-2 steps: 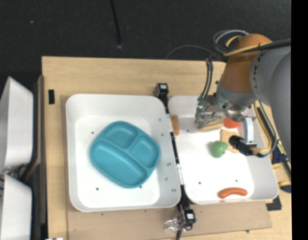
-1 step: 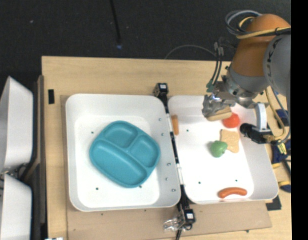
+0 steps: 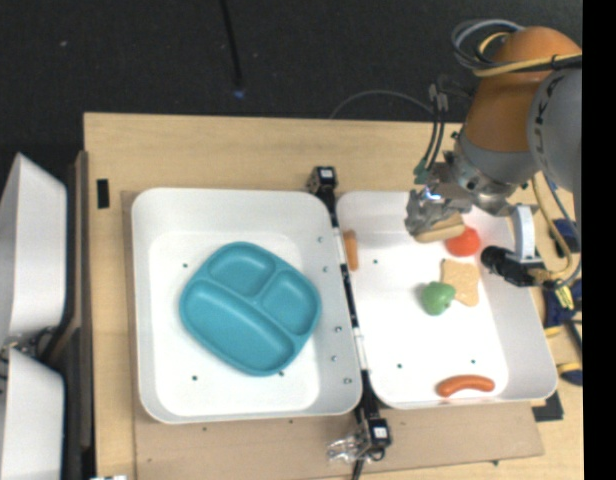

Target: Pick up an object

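Note:
My gripper hangs over the far part of the right bin, seen from above. Just to its right, partly under it, lies a red round toy. A tan, toast-like piece lies in front of that, with a green toy touching its left side. Close to the bin's near wall rests a red-orange sausage. A small orange stick lies along the bin's left wall. Nothing shows between the fingers.
The left bin holds a teal divided plate. Small black clips sit at the seam between the bins, at the far end and the near end. The wooden bench surrounds both bins.

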`<act>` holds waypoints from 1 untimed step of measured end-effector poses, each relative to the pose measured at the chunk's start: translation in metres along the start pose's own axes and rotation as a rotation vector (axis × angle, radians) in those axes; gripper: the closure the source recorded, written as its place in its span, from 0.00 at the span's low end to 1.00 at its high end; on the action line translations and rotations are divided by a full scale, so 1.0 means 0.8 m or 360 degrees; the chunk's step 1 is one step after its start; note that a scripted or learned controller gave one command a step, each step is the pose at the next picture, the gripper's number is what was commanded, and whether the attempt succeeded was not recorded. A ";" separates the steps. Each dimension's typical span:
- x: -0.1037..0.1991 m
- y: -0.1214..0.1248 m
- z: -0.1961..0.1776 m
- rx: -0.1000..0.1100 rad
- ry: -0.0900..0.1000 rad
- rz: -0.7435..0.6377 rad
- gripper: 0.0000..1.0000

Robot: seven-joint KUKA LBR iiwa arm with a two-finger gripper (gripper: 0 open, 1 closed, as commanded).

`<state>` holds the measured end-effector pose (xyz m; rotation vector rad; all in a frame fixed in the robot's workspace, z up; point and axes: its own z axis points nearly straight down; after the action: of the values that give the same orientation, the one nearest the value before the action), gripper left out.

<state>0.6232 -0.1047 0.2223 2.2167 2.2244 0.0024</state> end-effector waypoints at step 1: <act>0.076 0.022 -0.003 -0.0001 0.0002 -0.0007 1.00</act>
<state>0.6405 -0.0435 0.2247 2.2118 2.2298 0.0050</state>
